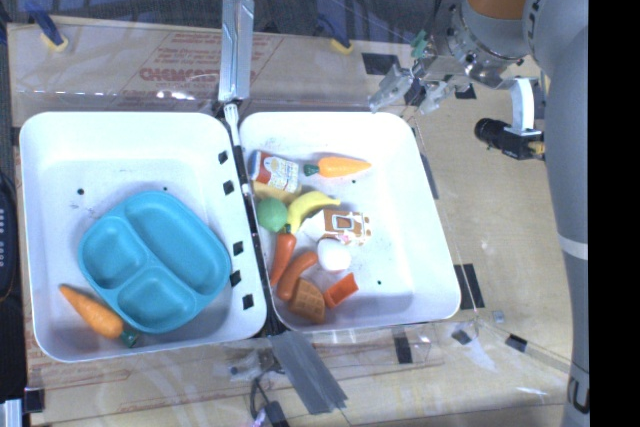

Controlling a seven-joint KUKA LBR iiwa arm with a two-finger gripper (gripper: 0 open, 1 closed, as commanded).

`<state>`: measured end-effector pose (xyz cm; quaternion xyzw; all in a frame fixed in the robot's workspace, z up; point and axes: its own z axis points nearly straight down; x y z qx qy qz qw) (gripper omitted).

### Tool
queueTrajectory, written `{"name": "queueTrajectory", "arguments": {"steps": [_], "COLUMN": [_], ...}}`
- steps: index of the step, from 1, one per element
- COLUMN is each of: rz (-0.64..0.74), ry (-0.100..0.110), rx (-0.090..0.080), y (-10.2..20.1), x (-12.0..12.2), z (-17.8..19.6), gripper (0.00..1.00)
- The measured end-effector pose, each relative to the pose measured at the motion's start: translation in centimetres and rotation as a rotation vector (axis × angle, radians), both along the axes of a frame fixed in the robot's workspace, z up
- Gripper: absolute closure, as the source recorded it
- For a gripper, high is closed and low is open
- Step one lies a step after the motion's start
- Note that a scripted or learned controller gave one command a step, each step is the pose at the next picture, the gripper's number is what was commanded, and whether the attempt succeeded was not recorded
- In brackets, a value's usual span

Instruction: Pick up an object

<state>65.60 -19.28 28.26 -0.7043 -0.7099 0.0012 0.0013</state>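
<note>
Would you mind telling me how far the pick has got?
Nothing looks done yet: the claw sits above the right bin's far corner, with nothing between its fingers. The banana and carrot lie in that bin. Descent, grasp and lift remain.

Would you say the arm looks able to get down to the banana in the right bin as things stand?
Probably yes. The banana lies on top of the pile in the right bin, nothing covering it, and the tool hovers just beyond the bin's far rim, with open space above.

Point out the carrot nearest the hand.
The carrot at the right bin's far edge, beside the juice carton; the other carrot lies in the left bin.
</note>
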Motion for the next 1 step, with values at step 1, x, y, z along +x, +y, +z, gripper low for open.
{"name": "queueTrajectory", "arguments": {"steps": [1], "rz": [0.127], "ry": [-0.001], "rx": [0.000], "y": [1.05], "x": [-2.96], "z": [3.76], "gripper": [0.00]}}
